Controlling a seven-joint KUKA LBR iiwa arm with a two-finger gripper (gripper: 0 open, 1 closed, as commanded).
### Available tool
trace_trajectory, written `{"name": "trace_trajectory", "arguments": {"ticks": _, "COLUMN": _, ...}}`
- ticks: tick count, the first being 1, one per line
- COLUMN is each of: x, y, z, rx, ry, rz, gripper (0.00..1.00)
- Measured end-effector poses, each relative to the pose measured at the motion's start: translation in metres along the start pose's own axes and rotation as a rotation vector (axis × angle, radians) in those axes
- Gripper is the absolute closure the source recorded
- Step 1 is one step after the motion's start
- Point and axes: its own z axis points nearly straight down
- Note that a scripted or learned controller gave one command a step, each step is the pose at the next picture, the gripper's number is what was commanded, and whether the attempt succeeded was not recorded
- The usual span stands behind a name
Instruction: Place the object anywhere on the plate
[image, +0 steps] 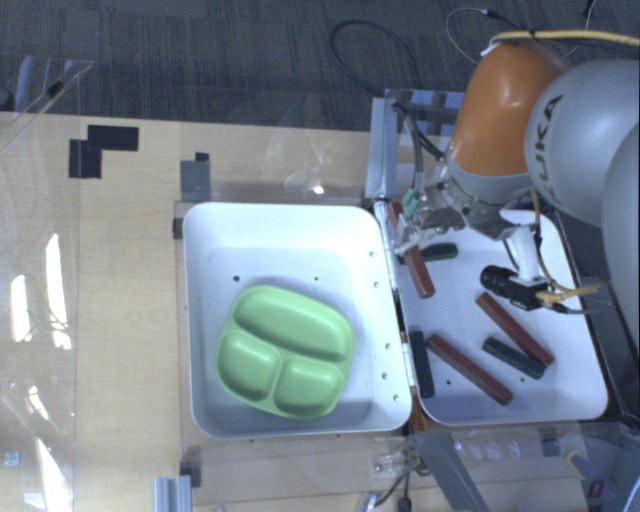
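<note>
While my pincer hovered at the right bin's far left corner, I could not tell its state. Reddish-brown stick blocks lay across that bin; the green three-compartment plastic plate occupied the left bin's near half.

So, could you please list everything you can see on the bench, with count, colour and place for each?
Bins: two, white, side by side; left bin, right bin.
Plate: one, green, three compartments, in the left bin.
Brown sticks: three, reddish-brown, in the right bin.
Dark blocks: several, black or dark teal, in the right bin.
Arm: one, grey with orange band, above the right bin.
Gripper: one, at the right bin's upper left; its state is unclear.
</note>
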Motion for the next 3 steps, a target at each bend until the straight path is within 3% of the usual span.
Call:
{"name": "trace_trajectory", "arguments": {"ticks": 1, "x": 0.083, "y": -0.039, "z": -0.026, "rx": -0.003, "ry": 0.000, "rz": -0.355, "gripper": 1.00}}
{"name": "trace_trajectory", "arguments": {"ticks": 2, "x": 0.147, "y": -0.061, "z": 0.031, "rx": 0.000, "ry": 0.002, "rz": -0.444, "gripper": 1.00}}
{"name": "trace_trajectory", "arguments": {"ticks": 3, "x": 0.147, "y": -0.061, "z": 0.031, "rx": -0.001, "ry": 0.002, "rz": -0.443, "gripper": 0.00}}
